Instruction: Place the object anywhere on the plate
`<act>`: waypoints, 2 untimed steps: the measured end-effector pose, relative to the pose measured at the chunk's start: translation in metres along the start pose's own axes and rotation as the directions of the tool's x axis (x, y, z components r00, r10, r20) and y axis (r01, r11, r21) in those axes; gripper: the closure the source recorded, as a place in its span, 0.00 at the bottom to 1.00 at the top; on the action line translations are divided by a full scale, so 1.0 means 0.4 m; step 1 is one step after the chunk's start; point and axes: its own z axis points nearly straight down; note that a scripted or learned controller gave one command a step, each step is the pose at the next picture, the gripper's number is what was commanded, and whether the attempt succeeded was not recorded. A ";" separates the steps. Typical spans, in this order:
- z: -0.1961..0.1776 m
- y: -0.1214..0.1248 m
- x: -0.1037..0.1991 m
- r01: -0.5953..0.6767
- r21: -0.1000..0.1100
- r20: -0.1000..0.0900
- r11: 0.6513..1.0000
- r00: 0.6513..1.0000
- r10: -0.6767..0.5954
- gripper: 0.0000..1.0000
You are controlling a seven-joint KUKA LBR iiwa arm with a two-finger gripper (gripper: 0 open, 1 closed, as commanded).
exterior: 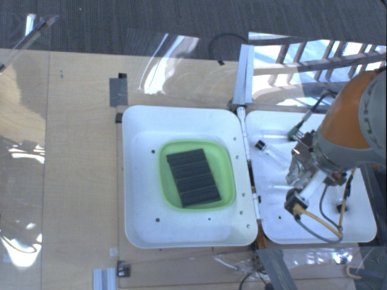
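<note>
Presently: dark ribbed rectangular slab point(193, 177), flat on glossy green rounded-square plate point(226, 162), left bin point(139, 162) (smooth white plastic); gripper point(297, 168) above right bin point(269, 125), open or closed cannot be told. Pale wood bench point(66, 162); grey ribbed floor point(121, 11) beyond.

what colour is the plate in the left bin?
The plate is light green, clearest in the camera view.

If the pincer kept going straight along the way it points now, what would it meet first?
The pincer seems to point down into the right bin, so probably that bin's bare white floor first. The small black piece lies off to the side, out of that line, though depth is unclear.
</note>
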 end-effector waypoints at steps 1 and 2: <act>0.000 0.000 0.000 0.000 0.000 0.000 1.000 1.000 0.000 0.00; -0.120 0.193 0.065 -0.077 -0.004 0.002 0.997 0.997 0.077 0.00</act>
